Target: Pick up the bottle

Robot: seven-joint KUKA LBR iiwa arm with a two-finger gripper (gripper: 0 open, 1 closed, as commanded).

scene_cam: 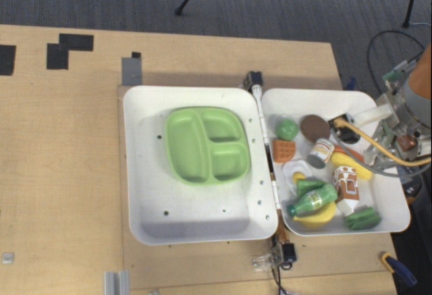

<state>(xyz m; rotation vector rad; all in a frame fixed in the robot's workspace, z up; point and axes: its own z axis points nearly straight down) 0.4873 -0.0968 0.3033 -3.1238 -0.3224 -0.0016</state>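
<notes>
The green plastic bottle with a pale label [312, 198] is seen lying on its side in the front part of the right-hand shallow white bin [398, 218], its cap end towards the divider between the bins. It rests partly across a yellow toy banana [318, 216], so it sits slightly raised and tilted rather than flat on the bin floor; that may leave its body easier to reach from above, though it could roll when touched. Just beside it a small white and brown carton [347, 185] and a dark green leafy toy [362, 219] crowd the space, which suggests a narrow approach will be needed.

The left-hand white bin [142, 219] carries a light green divided plastic tray [206, 145], apparently placed as a receiving spot.

The pincer [405, 142] is seen at the right edge of the right bin, well apart from the bottle, with cables around it. How far it is parted cannot be told, and nothing can be made out in its grasp. The pick is judged not yet begun.
</notes>
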